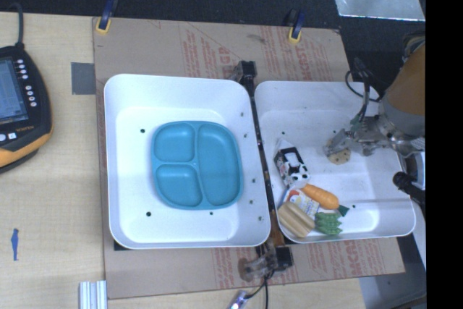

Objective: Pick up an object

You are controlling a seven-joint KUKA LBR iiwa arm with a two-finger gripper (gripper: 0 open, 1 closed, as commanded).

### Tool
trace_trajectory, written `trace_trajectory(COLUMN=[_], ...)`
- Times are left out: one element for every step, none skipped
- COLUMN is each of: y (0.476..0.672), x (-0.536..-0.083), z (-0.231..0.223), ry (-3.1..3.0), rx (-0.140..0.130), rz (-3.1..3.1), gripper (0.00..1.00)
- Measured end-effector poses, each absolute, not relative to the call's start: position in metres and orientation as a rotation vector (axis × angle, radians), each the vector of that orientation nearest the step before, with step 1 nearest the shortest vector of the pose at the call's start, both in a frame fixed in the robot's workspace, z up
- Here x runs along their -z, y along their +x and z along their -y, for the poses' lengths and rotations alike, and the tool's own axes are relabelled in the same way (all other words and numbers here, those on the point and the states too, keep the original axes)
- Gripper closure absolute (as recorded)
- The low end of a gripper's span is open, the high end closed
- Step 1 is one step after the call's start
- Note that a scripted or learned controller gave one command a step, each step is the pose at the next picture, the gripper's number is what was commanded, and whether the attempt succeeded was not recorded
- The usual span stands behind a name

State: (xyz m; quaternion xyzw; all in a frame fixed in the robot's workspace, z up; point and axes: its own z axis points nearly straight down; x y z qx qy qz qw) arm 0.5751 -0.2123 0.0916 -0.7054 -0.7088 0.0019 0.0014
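Two bins sit on your worktop [65,228]. The hand [346,146] hangs low in the right bin [318,94], with a small beige piece [338,154] at its tip; you cannot tell whether that piece is pinched or merely touched. Lift slowly and check it rises. Well apart, near the front wall, lie a carrot [320,195], a black-and-white toy [291,166] and a ribbed tan item [295,219]. The left bin [130,94] holds a blue divided plate [196,163].
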Motion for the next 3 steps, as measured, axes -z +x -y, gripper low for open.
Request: trace_trajectory(y=[0.653, 0.577, 0.620], x=[-0.092, -0.134, -0.093], z=[0.164, 0.213, 0.201], ry=[-2.215, -2.218, -2.215], rx=[-0.001, -0.003, -0.003], rz=[2.225, 2.223, 2.225], gripper=[0.00, 0.00, 0.00])
